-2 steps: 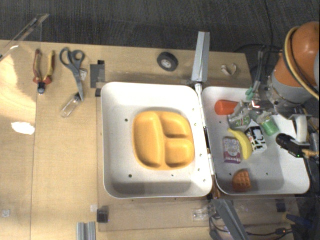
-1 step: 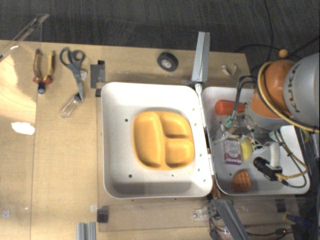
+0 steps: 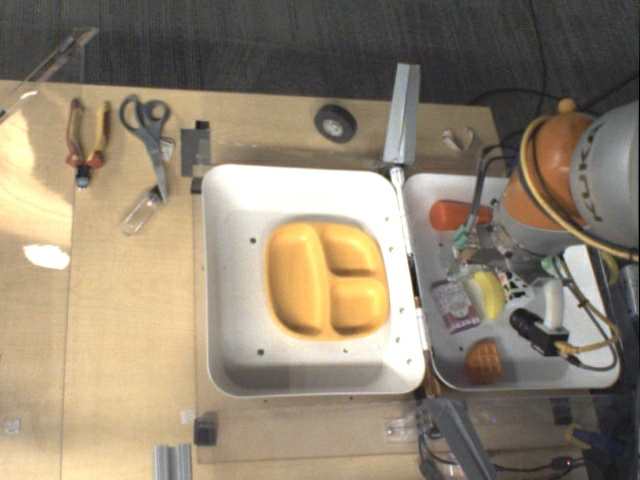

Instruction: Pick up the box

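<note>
The box (image 3: 456,306) is a small purple and white carton lying flat in the right bin (image 3: 440,190), near its left wall. My gripper (image 3: 474,251) hangs low over that bin, just above and to the right of the box, with the grey and orange arm (image 3: 560,183) behind it. A yellow object (image 3: 488,294) lies right beside the box, under the gripper's tip. I see nothing clearly held in the gripper.
The right bin also holds a red-orange item (image 3: 452,213) at the back, an orange waffle-like piece (image 3: 484,360) in front, and a white object (image 3: 549,303). The left bin (image 3: 230,268) contains a yellow divided tray (image 3: 326,276). Scissors (image 3: 150,133) and pliers (image 3: 84,138) lie on the bench.
</note>
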Available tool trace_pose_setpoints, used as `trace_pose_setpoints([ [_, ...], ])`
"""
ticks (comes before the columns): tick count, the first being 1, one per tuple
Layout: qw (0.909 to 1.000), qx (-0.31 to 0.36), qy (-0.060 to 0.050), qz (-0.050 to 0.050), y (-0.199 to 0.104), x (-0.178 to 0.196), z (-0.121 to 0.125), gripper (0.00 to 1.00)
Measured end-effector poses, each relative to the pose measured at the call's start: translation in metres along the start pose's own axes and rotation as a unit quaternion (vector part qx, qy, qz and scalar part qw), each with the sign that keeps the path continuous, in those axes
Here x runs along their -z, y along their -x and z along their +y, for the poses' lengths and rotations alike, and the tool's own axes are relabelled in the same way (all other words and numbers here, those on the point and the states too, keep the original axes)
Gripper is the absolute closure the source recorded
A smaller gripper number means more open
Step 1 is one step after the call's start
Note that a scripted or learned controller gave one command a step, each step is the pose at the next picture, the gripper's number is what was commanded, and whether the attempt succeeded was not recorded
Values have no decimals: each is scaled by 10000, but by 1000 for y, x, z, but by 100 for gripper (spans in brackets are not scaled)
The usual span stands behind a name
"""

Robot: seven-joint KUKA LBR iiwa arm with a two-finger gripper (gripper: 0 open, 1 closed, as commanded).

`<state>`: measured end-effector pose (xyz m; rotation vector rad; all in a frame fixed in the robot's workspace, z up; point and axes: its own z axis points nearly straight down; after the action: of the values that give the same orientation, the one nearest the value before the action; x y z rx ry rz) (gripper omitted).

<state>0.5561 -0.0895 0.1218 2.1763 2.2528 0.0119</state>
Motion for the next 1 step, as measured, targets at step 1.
trace_pose_setpoints([
  [1, 10000, 2, -1, 0, 0, 0, 0, 0],
])
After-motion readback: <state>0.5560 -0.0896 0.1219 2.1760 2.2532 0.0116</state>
